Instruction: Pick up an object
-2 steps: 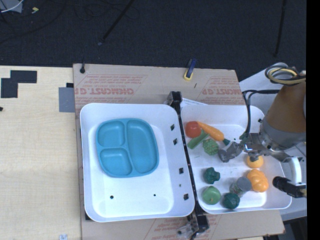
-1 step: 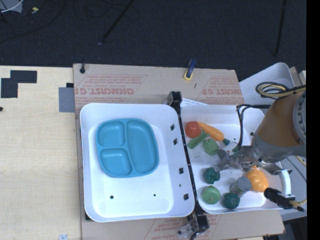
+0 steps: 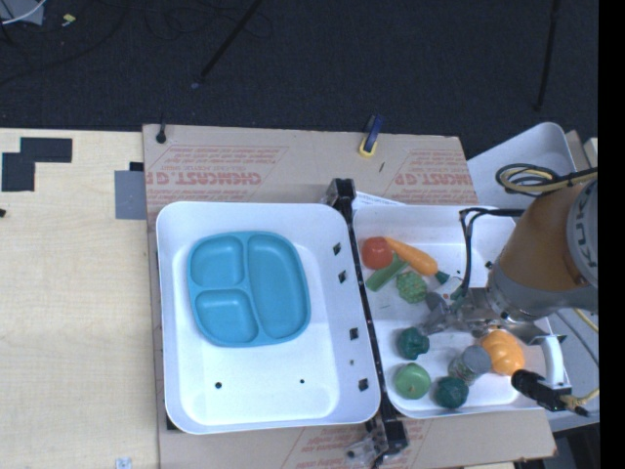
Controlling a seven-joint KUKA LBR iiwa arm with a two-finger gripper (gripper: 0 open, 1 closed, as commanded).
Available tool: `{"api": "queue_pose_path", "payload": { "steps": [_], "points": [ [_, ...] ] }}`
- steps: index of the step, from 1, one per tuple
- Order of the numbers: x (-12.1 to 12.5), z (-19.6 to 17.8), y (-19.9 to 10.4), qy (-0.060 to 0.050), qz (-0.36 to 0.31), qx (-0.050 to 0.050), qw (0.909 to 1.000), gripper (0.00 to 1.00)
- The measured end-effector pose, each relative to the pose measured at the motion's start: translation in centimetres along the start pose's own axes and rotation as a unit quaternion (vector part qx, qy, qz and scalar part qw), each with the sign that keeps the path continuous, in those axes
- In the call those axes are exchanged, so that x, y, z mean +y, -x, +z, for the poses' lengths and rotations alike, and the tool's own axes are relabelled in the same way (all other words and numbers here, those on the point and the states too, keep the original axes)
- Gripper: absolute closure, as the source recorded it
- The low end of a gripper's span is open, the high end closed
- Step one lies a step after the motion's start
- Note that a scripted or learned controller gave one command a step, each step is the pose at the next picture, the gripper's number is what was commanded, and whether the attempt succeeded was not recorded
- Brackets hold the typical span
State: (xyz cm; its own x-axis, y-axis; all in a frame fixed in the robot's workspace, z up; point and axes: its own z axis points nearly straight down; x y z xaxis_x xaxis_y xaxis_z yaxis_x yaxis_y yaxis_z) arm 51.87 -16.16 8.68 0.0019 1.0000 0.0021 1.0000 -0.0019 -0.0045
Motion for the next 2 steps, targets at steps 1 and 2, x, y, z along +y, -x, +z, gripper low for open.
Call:
{"api": "queue_pose_path", "payload": {
  "steps": [1, 2],
  "points": [
    [0.0, -1.1, 0.2, 0.001, 0.003, 0.000, 1.0000, 1.00],
    [-0.3, -5.4, 0.6, 0.002, 0.003, -0.001, 1.0000, 1.00]
  ]
}}
